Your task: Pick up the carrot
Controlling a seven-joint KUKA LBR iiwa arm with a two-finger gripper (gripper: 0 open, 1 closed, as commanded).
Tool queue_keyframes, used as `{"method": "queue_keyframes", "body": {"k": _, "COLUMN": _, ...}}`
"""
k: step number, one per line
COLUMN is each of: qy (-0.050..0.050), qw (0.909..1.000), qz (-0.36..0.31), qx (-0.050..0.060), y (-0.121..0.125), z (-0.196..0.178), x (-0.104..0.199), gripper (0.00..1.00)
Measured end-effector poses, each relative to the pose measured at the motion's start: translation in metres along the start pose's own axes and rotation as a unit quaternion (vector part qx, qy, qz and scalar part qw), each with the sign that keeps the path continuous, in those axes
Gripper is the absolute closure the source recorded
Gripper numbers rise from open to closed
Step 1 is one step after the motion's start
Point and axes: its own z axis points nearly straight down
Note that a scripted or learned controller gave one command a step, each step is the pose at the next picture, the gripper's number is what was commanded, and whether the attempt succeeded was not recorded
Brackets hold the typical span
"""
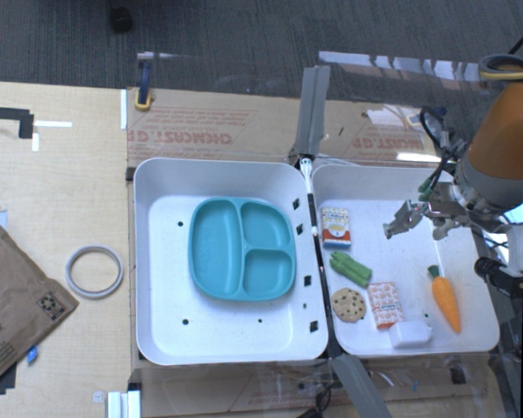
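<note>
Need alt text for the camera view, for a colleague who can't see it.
The gripper hovers over the right bin, apart from the carrot near that bin's right wall. A teal divided plate sits in the left bin.

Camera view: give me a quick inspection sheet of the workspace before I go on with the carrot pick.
Surface: two white bins side by side, left bin and right bin, on a bench.
Job's things: carrot lying in the right bin near its right wall, untouched.
Clutter: teal divided plate in the left bin; in the right bin a small carton, green pea pod, cookie, snack packet, white block.
Grippers: gripper above the right bin, up and left of the carrot, holding nothing.
Cables: black cables beside the wrist.
Surroundings: tape roll and cardboard box on the bench at left.
</note>
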Motion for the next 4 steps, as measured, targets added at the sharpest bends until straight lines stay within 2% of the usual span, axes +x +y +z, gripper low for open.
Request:
{"method": "queue_keyframes", "body": {"k": 1, "qy": 0.000, "qw": 1.0000, "qz": -0.005, "qx": 0.000, "y": -0.029, "z": 0.053, "x": -0.039, "gripper": 0.00}}
{"method": "queue_keyframes", "body": {"k": 2, "qy": 0.005, "qw": 0.9996, "qz": 0.029, "qx": -0.001, "y": -0.048, "z": 0.120, "x": -0.086, "gripper": 0.00}}
{"method": "queue_keyframes", "body": {"k": 3, "qy": 0.002, "qw": 0.9995, "qz": 0.031, "qx": -0.001, "y": -0.048, "z": 0.111, "x": -0.088, "gripper": 1.00}}
{"method": "queue_keyframes", "body": {"k": 4, "qy": 0.000, "qw": 0.9984, "qz": 0.057, "qx": -0.004, "y": -0.067, "z": 0.117, "x": -0.070, "gripper": 1.00}}
